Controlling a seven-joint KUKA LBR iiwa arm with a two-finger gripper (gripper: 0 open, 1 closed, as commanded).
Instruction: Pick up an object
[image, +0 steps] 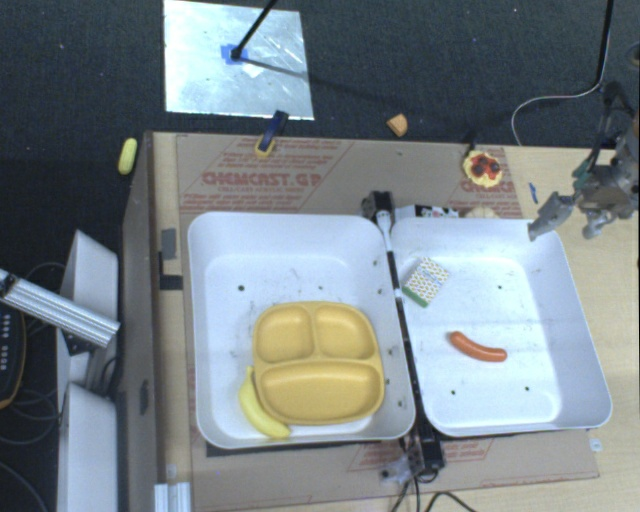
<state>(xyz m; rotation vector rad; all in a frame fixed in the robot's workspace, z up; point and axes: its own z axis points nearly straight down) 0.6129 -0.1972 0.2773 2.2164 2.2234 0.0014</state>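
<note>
Dark carpet around the desk (560, 165), two white bins on it. Right bin (560, 400) has a hot dog (478, 347) mid-floor, easy pick since nothing crowds it. Tool (565, 215) hovers past that bin's far right corner, fingers spread wide, holding nothing
</note>
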